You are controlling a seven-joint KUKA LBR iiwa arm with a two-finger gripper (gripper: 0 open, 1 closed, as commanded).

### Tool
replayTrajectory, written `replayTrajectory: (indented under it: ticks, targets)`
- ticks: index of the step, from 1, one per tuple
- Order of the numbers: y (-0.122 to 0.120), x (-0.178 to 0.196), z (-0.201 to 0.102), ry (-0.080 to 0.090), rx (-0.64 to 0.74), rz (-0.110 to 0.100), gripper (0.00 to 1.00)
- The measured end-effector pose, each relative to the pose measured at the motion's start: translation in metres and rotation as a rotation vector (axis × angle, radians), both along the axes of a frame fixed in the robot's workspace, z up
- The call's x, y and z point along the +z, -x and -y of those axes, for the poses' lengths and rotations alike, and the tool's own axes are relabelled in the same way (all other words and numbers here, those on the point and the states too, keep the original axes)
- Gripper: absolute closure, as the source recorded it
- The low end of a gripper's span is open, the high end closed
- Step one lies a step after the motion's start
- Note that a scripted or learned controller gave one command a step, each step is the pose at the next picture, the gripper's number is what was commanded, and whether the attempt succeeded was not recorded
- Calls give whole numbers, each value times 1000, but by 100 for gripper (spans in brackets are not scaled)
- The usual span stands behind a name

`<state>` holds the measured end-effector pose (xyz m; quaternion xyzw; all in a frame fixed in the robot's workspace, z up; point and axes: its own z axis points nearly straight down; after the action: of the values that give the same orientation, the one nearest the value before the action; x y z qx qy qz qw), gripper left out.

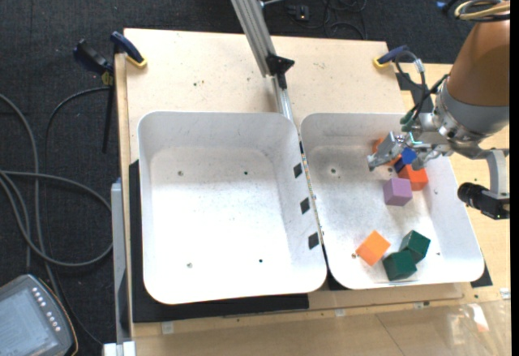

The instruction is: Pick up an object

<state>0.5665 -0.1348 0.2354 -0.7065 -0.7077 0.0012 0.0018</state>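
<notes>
Two dark green blocks (408,255) sit nearest the lower rim of the right bin (349,281), touching each other, matte, boxy, one tilted over the other. Just left of them an orange cube (373,248), tilted on the bin floor. Further up, a lilac cube (397,191), apart from the green pair. Above it a red-orange block (417,177) and a blue piece (407,157), both partly hidden under the tool (388,153), so shapes are hard to read. Another orange bit by the tool's left side, too covered to tell what it is. Tool hangs low over that cluster in the upper right of the bin; whether its grip is released or clenched cannot be told, metal parts blur together. Grey arm (478,95) with orange band cut off at the right edge. Left bin (150,152) white, shallow, speckled with dark dots, rounded corners. Both bins rest on a pale wooden surface (203,70), blue-and-yellow clamps (128,49) at its far corners.
</notes>
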Motion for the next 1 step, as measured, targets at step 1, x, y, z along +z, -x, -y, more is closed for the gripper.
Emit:
replayTrajectory:
  ticks: [1]
  targets:
    - [-1, 2, 0, 1, -2, 4, 0]
